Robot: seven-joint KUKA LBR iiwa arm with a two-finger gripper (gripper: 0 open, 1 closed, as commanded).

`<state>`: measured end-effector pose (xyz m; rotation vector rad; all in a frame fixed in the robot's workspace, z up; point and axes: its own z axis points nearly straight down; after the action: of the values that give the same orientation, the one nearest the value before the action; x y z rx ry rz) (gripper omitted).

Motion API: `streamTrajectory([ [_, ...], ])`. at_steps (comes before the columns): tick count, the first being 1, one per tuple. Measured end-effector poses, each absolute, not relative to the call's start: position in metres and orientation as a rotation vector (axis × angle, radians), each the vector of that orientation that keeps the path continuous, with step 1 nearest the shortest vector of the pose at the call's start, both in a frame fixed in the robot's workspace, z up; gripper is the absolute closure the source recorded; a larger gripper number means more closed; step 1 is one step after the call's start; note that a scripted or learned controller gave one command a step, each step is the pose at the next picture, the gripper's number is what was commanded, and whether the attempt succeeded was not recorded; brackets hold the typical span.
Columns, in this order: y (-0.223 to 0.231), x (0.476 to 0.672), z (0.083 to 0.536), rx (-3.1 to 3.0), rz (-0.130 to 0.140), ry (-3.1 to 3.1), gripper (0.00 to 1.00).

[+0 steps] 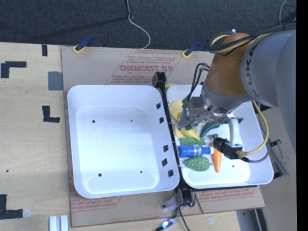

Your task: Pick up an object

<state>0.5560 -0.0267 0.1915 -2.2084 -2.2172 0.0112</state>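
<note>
Nearest: green lump, blue bottle, carrot in right bin. Gripper low over yellow item near the divider. Fingers' state: cannot tell, hidden by the wrist. Left bin alongside.

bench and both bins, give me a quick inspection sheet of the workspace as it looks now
surface: bench with a cardboard sheet under two white bins.
job's things: in the right bin, a blue bottle, a bumpy green piece, an orange carrot, a yellow item.
clutter: black tape marks on the bench; left bin has black dots.
grippers: gripper low over the right bin's pile; grasp unclear.
cables: yellow cable looping off the wrist; thin wire behind.
surroundings: dark carpet.
</note>
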Motion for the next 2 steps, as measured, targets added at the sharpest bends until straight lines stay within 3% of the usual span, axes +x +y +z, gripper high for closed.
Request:
streamTrajectory([
  [1,-0.0554,0.5152,0.183,-2.221,0.009,-2.215,1.0],
  [2,-0.0533,0.5173,0.1837,-2.219,0.003,-2.22,0.0],
])
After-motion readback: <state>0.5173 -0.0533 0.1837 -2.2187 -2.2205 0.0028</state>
